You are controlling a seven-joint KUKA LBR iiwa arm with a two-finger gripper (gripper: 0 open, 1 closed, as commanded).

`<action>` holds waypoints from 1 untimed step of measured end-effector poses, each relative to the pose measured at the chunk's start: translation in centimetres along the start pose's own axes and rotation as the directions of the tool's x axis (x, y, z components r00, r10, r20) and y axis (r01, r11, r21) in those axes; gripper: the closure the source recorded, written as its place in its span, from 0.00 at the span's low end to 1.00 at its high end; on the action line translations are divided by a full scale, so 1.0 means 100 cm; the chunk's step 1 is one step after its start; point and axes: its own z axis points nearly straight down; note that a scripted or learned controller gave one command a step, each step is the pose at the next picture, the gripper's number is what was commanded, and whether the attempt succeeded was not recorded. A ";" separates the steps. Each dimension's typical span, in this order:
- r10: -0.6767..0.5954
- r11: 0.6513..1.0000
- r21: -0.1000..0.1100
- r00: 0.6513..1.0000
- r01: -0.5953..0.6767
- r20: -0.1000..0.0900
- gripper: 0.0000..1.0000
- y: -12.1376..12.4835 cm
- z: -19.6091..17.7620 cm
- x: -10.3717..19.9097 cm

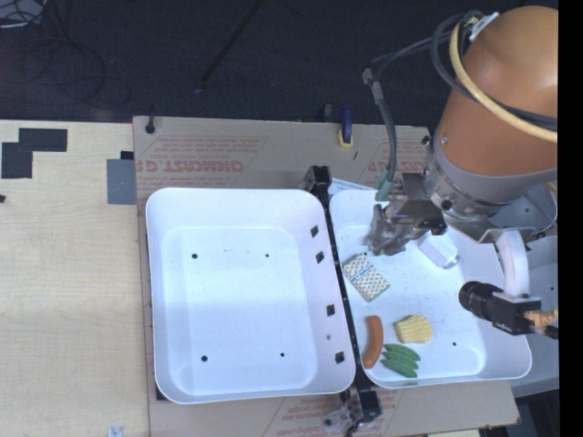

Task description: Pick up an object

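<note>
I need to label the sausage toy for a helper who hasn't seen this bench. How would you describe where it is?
Look in the right-hand white bin, near its front left part beside the divider between the bins. The sausage lies there, a slim orange-red piece, left of the yellow block and touching the green pods.

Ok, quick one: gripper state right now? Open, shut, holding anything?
Gripper: cannot be told; it hangs over the right bin, above the patterned packet.
</note>
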 end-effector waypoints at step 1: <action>0.001 1.000 0.006 1.000 -0.001 0.002 1.00 0.000 -0.008 -0.002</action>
